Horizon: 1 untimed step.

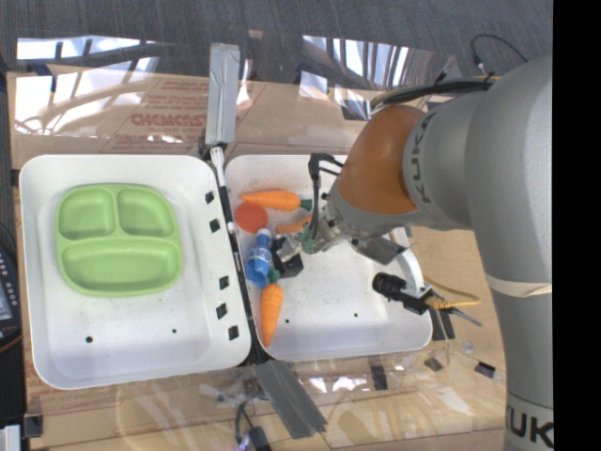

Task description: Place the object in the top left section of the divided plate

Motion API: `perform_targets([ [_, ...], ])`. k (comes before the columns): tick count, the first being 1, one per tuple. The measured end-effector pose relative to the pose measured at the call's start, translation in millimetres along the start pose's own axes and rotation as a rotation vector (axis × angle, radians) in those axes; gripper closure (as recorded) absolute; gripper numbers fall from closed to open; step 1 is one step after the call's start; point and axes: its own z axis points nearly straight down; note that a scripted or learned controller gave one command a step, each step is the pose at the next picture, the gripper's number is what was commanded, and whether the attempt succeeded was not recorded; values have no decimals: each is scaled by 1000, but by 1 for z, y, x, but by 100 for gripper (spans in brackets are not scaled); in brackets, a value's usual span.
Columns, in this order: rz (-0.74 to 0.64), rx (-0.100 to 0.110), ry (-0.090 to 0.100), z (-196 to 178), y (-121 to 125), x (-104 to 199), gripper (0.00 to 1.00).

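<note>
A green divided plate [117, 240] lies in the left bin [56, 346], with two small sections at the top and one wide section below; nothing lies in any of them. My gripper [293, 252] is low in the right bin [347, 332], at its left side. It is right beside a blue bottle [259, 256] and a small orange piece [292, 225]. A carrot [272, 198] lies above it, a round orange-red object [251, 217] to its upper left, and another carrot [270, 312] below it. The wrist hides what is under the gripper.
The ridge between the two bins [230, 252] runs just left of the bottle. The arm's grey and orange body [413, 172] covers the right bin's upper right. Cardboard and a strip of grey tape [222, 92] lie behind the bins.
</note>
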Motion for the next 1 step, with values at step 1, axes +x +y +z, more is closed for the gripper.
perform_targets([
  [1, -168, 24, 13, -62, -62, -4, 100],
])
